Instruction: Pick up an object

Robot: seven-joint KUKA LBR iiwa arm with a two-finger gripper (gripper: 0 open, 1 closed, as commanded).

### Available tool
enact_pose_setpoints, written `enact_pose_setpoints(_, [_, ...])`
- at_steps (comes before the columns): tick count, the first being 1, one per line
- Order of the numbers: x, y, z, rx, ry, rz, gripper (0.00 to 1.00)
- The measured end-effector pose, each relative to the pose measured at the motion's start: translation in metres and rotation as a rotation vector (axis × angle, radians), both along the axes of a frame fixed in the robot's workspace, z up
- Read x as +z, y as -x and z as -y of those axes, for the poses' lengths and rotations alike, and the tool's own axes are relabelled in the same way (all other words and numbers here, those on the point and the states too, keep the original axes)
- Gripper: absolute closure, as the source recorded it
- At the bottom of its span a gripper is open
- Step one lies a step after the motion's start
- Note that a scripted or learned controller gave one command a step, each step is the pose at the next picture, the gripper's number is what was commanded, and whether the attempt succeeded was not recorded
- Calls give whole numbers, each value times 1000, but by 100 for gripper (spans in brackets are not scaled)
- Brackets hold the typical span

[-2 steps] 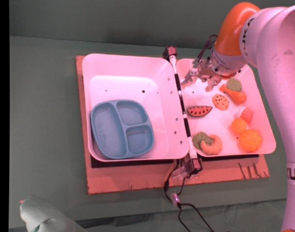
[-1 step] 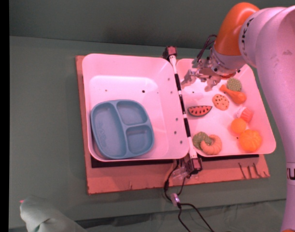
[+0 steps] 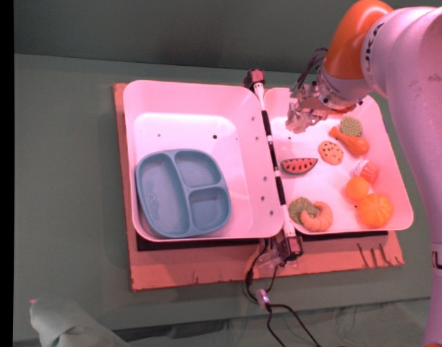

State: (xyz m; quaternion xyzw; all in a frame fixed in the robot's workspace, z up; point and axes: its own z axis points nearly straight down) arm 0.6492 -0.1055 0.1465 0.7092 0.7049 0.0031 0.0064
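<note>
Camera view: gripper (image 3: pixel 302 119) hangs above right bin's (image 3: pixel 398 194) far left corner — grip unclear, nothing visibly held; watermelon slice (image 3: pixel 299 165) and other toys lie near it — pick undone.

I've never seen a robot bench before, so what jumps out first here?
The big grey arm with its orange band reaches in from the right, its end effector over the right bin's far left corner. That bin holds bright toy foods, a watermelon slice among them. A blue divided plate lies in the left bin.
</note>
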Motion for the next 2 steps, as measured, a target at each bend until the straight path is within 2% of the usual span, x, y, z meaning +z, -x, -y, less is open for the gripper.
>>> enact_pose_setpoints(2, [129, -9, -3, 5, -2, -1, 100])
